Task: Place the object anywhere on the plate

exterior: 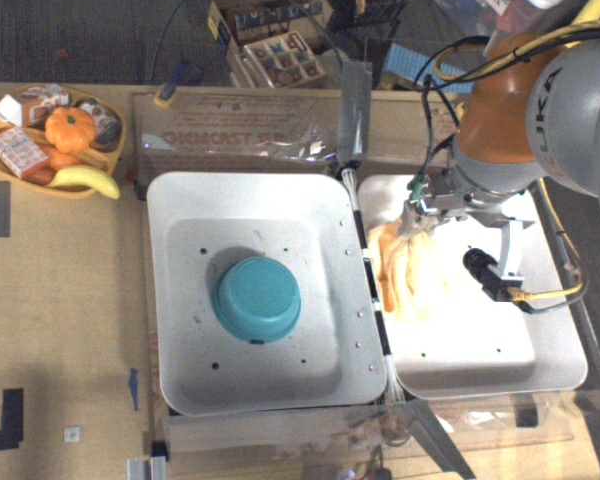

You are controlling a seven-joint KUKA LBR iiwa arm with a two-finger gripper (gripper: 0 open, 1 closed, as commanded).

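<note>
- The object, a pale orange cloth [395, 263], lies crumpled in the right bin [480, 358], along that bin's left wall, stretching from near the top corner down toward the middle.
- It looks soft, limp and light: folds and a darker orange edge show, and it will likely sag and trail when lifted, not keep its shape.
- Best hold, by my judgement, is a raised fold near its upper end, where the fabric bunches; a pinch on a flat patch may slip off or catch only a thin layer.
- The wall close beside it leaves little room on that side, so a pinch from above suits better than one from the side.
- The claw [420, 208] hangs at the cloth's upper end, touching or just over it; whether it is wide, narrow or has fabric caught, I cannot tell, for the wrist hides it.
- The plate [258, 298], a teal round dish, sits in the middle of the left bin [180, 218], well apart from the cloth, with both bin walls between.
- A trailing corner could snag on those walls during the carry.
- A basket of toy food [50, 138] stands on the desk [60, 318] at far left.
</note>
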